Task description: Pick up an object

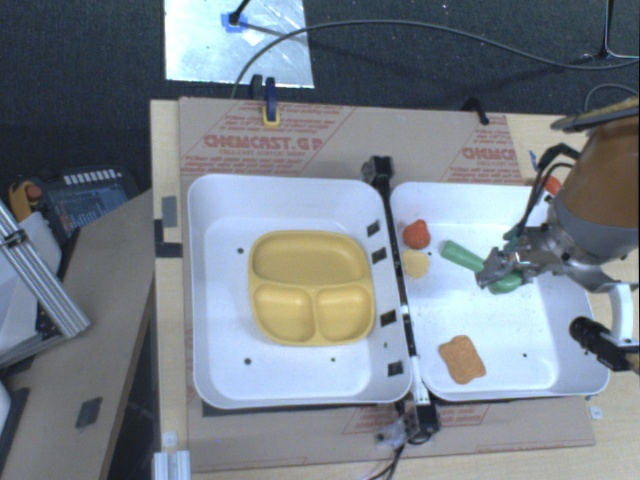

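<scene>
The end effector point(497, 271) sits low in the right bin point(520, 368), over the green object's point(462, 256) right end — whether it grips cannot be told. A good pick likely needs the piece centred before a straight lift.

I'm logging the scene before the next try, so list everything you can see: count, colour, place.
bins: two, white, side by side on the bench
divided tray: one, yellow, middle of the left bin
round piece: one, red-orange, right bin, far left corner
disc: one, pale yellow, just below the red piece
long piece: one, green, right bin, its right end at the tool
flat piece: one, orange-tan, right bin, near edge
clamp: one, blue and yellow, far edge of the board
arm: one, grey and orange, reaching in from the right
tool: one, dark metal, over the green piece
</scene>
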`<control>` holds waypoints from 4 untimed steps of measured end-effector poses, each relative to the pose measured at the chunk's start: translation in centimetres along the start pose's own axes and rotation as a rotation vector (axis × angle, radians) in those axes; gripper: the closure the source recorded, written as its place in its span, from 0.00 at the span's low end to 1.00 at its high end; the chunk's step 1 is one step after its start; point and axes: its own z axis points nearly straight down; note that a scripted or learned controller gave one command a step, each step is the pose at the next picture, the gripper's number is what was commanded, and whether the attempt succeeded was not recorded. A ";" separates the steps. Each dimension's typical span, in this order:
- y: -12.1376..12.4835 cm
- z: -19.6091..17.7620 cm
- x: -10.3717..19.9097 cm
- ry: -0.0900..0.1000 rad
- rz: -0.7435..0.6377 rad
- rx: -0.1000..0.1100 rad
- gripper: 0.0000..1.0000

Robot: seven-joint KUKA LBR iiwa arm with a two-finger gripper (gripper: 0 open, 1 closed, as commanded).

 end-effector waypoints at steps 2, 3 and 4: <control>3.3 -0.6 5.2 0.003 -0.006 0.006 1.00; 6.0 -1.3 10.6 0.004 -0.006 0.005 1.00; 8.5 -1.7 16.2 0.005 -0.006 0.006 1.00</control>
